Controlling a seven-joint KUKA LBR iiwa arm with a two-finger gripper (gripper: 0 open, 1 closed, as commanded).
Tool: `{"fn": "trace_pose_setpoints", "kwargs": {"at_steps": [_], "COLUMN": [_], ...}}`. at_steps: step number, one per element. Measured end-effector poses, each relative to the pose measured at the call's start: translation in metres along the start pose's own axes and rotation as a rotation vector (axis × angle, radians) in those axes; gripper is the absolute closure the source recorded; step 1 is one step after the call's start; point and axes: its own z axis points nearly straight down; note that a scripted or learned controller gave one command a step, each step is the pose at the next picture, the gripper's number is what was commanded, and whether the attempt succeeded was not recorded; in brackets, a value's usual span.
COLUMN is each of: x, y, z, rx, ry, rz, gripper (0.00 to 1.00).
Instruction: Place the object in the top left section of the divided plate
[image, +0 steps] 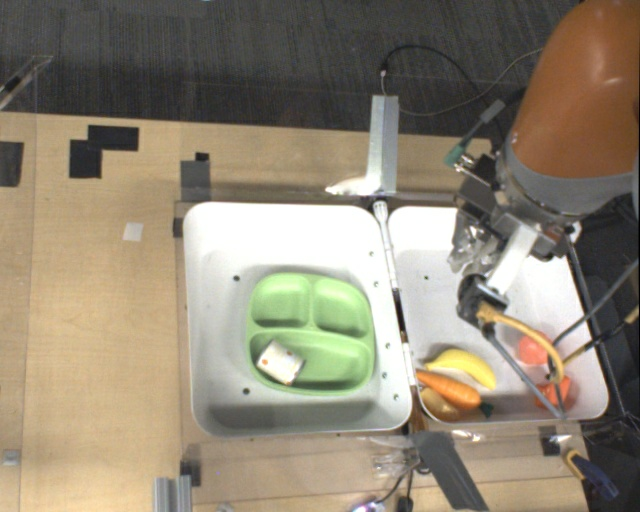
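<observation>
Green plate (290, 300), small pale object (279, 362) in its lower section; gripper (468, 250) over right bin (430, 300), grip state indiscernible.

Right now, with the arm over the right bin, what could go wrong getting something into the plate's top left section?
1. The banana and carrot lie packed together by the right bin's front wall, so a grab may slip or catch both.
2. The top left section of the plate is small; a drop could land next door.
</observation>
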Motion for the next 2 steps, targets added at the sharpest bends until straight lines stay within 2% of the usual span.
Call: {"fn": "trace_pose_setpoints", "kwargs": {"at_steps": [1,2], "x": [-0.085,-0.068], "y": [0.059,0.046], "z": [-0.037,0.1], "rx": [0.001,0.003], "ry": [0.0,0.0], "rz": [0.193,0.723], "gripper": [1.0,1.0]}}
